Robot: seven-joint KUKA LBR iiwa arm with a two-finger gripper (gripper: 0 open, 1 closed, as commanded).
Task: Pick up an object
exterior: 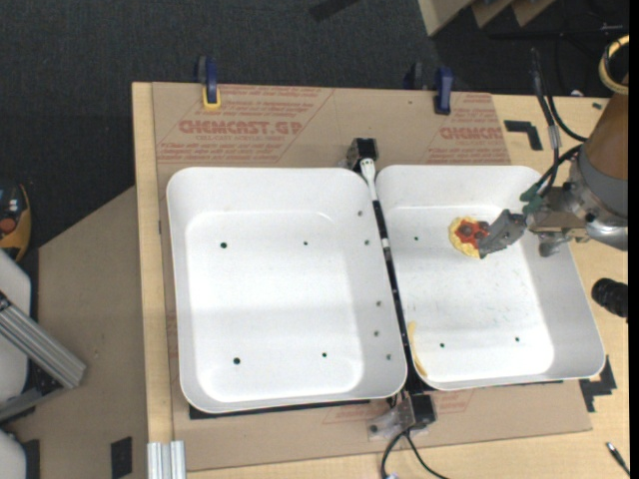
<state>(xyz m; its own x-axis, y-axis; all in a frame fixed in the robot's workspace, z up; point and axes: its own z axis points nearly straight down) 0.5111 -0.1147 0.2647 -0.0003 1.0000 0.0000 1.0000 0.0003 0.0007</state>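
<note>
A small yellow object with red patches (463, 234) lies in the right bin (499, 347), in its far half near the middle. My gripper (487, 239) reaches in from the right and is low over the bin, its dark tip right against the object's right side. The tip overlaps the object's edge, so I cannot tell whether the object is held or only touched. The grey arm with its wrist (574, 213) hangs over the bin's right rim.
The left bin (200, 297) sits beside the right one, with a black strip (384, 257) along the seam between them. Two blue clamps (209, 72) (443, 88) hold the brown board at the back. Black cables (549, 118) run along the right side.
</note>
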